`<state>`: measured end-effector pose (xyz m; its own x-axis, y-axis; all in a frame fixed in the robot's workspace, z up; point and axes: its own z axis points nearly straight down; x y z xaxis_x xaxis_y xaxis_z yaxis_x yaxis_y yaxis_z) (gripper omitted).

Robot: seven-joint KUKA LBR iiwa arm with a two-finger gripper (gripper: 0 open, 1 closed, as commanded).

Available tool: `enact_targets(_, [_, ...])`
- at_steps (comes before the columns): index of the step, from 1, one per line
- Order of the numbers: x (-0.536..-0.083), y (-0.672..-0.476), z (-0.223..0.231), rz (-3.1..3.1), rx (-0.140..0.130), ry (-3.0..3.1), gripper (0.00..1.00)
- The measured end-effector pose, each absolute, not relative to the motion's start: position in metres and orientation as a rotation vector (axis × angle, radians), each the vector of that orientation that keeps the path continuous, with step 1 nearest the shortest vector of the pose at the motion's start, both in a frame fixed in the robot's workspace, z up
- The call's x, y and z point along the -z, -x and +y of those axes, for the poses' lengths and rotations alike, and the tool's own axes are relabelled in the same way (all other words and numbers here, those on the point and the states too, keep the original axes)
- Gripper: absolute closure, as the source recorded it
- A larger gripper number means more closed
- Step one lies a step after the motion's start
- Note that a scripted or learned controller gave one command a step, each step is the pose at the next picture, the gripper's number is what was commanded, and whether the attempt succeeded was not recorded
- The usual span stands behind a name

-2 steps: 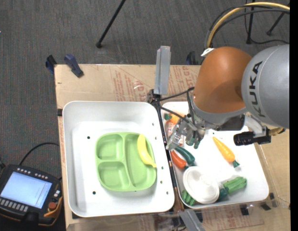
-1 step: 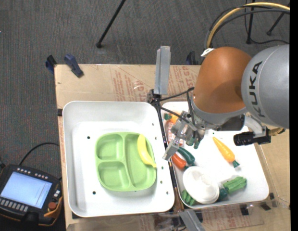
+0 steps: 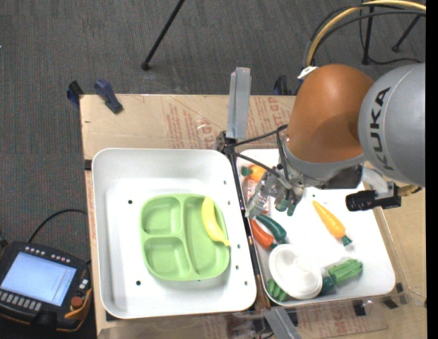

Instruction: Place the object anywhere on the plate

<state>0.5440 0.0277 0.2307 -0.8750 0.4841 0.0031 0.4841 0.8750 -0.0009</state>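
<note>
- Pincer state first: you see the two-finger gripper hanging under the grey and orange KUKA arm, low over the near-left part of the right shallow white bin; whether it is released or clenched, you cannot tell from this slanted view.
- Left of the pincer, across the bin walls, you have the light green plastic plate with three compartments, lying in the left shallow white bin.
- A yellow toy banana already lies on that plate, along its right-hand long compartment, its lower tip at the plate's rim, well apart from the pincer.
- Just below the pincer you find a red toy pepper with a green stem.
- Right of the pincer lies an orange toy carrot with a green end, slanting down to the right.
- Further below the pincer sits a round white cup or lid, with a green ridged toy vegetable touching its right side.
- Just left of the pincer, an orange and white packet-like item leans by the bin wall; you cannot make out what it is.
- Far down to the left, off the bench, rests a black teach pendant with a lit screen.
</note>
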Motion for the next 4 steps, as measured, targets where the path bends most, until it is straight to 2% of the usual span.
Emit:
enact_targets(1, [-0.23, -0.544, 0.028, -3.038, -0.001, 0.783, 0.0])
enact_targets(2, [-0.3, -0.553, 0.07, -2.98, 0.003, 1.004, 0.0])
enact_targets(3, [-0.307, -0.553, 0.072, -2.979, -0.003, 0.992, 1.0])
enact_targets(4, [-0.192, -0.53, 0.096, -2.985, -0.011, 0.932, 1.0])
